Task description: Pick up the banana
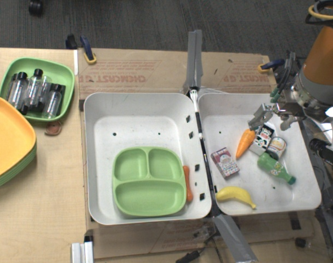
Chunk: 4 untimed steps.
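Two white bins fill mid-frame: the left bin [100,114] carries a green divided tray [150,181], the right bin [232,111] several small items. At upper right the gripper [276,115] hangs above a carrot [244,142], jaws spread, gripping nothing. The banana [235,195] lies at the right bin's lower edge, apart from them.

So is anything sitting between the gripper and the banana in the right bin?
Yes. The gripper is over the bin's far right part; the banana lies at the near edge. Between them sit a carrot, a small can and a green bottle.
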Available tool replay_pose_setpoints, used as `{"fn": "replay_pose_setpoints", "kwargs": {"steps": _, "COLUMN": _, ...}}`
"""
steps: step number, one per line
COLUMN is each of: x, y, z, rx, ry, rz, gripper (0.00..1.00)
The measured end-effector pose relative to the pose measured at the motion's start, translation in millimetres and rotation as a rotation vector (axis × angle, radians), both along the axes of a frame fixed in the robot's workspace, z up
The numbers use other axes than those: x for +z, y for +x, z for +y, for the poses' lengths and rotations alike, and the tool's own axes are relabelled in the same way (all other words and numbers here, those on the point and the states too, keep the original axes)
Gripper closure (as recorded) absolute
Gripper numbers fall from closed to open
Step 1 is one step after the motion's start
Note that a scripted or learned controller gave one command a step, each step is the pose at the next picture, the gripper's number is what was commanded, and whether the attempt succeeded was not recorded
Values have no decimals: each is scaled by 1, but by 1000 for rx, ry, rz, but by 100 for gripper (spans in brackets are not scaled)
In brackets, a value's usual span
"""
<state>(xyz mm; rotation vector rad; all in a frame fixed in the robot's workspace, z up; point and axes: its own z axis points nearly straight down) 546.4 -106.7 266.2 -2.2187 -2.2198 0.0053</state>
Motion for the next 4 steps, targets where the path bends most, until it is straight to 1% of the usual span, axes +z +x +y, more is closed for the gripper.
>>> {"fn": "replay_pose_setpoints", "kwargs": {"steps": 1, "x": -20, "y": -3, "z": 19, "rx": 10, "ry": 0, "rz": -1, "gripper": 0}}
{"fn": "replay_pose_setpoints", "kwargs": {"steps": 2, "x": -11, "y": -44, "z": 28, "rx": -740, "ry": -4, "rz": 1, "gripper": 0}}
{"fn": "replay_pose_setpoints", "kwargs": {"steps": 3, "x": -77, "y": -50, "z": 19, "rx": -1154, "ry": -6, "rz": 3, "gripper": 0}}
{"fn": "replay_pose_setpoints", "kwargs": {"steps": 4, "x": -77, "y": -20, "z": 39, "rx": -1080, "ry": -7, "rz": 1, "gripper": 0}}
